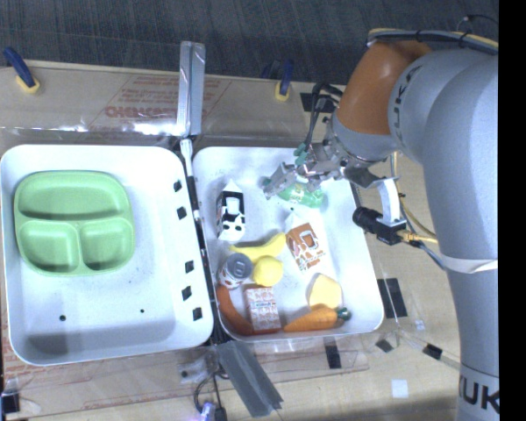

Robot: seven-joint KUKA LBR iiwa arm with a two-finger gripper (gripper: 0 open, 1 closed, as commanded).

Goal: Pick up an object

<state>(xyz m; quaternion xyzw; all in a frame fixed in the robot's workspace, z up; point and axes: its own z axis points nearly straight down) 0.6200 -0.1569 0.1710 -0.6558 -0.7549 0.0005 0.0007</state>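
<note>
My gripper (285,181) hangs over the back of the right bin (361,261), reaching in from the right. A small green, clear-looking object (307,196) lies right beside and just below it, touching or nearly touching. Further forward in the same bin lie a black-and-white cow-patterned item (231,215), an orange-and-white packet (305,246), a yellow banana-like fruit (265,261), a small can (238,267), a yellow wedge (324,289), a carrot (311,320) and a red-and-white box (261,310).
The left bin (114,310) holds a green divided tray (73,220) at its back left. A grey metal divider (191,86) stands between the bins at the back. Blue clamps (21,68) hold the board at the far edge.
</note>
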